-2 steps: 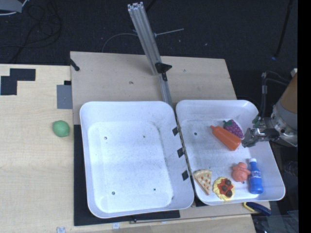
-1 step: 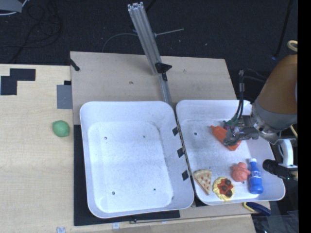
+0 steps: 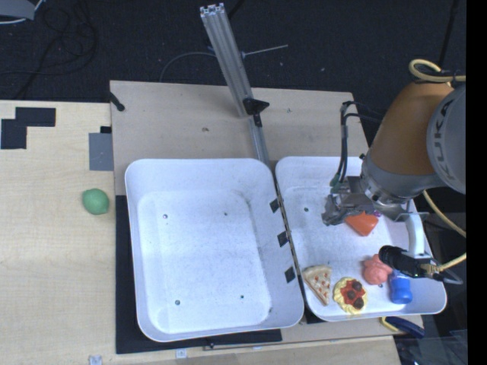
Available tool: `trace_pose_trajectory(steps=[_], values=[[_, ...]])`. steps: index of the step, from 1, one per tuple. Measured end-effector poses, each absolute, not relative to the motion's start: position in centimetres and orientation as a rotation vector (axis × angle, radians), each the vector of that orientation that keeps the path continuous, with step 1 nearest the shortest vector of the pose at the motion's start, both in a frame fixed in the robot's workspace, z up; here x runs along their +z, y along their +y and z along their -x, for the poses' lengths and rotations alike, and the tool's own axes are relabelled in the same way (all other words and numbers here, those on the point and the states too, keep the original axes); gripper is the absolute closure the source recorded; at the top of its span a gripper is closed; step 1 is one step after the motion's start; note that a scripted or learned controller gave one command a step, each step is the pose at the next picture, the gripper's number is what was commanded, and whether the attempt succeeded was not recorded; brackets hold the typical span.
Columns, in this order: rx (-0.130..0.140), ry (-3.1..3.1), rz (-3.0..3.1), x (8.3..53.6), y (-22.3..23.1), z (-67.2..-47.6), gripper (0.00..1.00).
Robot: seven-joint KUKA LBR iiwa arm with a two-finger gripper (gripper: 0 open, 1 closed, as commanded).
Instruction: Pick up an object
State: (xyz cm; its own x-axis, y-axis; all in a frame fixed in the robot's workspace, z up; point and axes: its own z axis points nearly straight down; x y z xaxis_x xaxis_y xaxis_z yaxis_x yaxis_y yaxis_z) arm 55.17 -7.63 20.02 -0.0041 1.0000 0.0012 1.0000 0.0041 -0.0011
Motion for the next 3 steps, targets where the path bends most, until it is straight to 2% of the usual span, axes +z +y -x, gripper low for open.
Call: trace_pose_trajectory(steps=[1, 2, 3], values=[[0.0, -2.225, 2.216, 20.1, -2.2, -57.2, 1.0], [-0.001, -2.225, 2.218, 21.7, 3.1, -57.8, 1.0], [0.0, -2.224, 2.217, 21.3, 7.7, -59.4, 1.0]])
